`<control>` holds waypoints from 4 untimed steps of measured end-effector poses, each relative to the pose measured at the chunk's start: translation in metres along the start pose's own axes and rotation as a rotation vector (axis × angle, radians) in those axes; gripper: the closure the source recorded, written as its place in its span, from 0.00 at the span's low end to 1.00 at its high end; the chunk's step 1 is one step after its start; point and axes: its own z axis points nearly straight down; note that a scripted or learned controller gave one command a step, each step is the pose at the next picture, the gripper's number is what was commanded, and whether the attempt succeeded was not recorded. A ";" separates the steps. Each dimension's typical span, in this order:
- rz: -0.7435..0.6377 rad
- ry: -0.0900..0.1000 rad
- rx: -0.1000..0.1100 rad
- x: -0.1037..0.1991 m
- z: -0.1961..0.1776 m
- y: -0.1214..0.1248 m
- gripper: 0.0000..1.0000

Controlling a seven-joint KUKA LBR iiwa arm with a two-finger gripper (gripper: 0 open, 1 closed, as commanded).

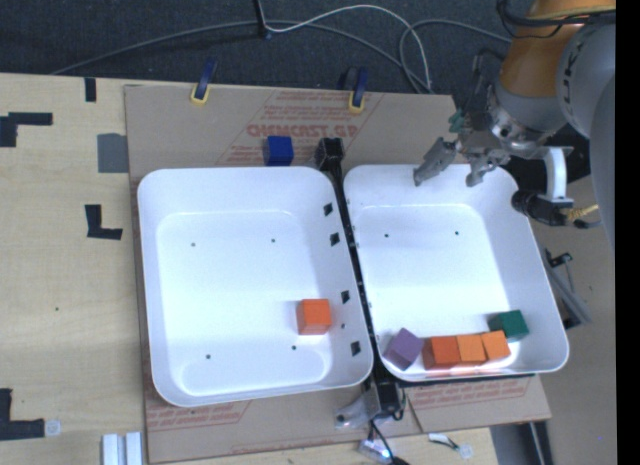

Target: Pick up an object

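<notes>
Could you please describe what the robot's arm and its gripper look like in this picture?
The arm is grey and rounded, with a glossy orange band above the wrist. Thin dark cables loop around the orange part. The gripper is small, grey metal, with two slim fingers. A white bracket with a black fitting sits beside the wrist.

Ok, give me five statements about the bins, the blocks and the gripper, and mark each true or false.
1. A lone orange block lies in the left bin. True.
2. The purple block sits in the left bin. False: it is in the right bin, near its front edge.
3. The gripper holds a block. False: its fingers are spread with nothing between them.
4. A blue block rests on the cardboard behind the left bin. True.
5. The green block touches the purple one. False: orange blocks lie between them.
</notes>
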 end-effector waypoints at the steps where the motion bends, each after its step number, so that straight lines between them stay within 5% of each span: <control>1: -0.001 -0.001 -0.009 0.000 -0.005 0.002 0.00; 4: -0.001 -0.001 -0.007 -0.002 0.125 -0.003 0.00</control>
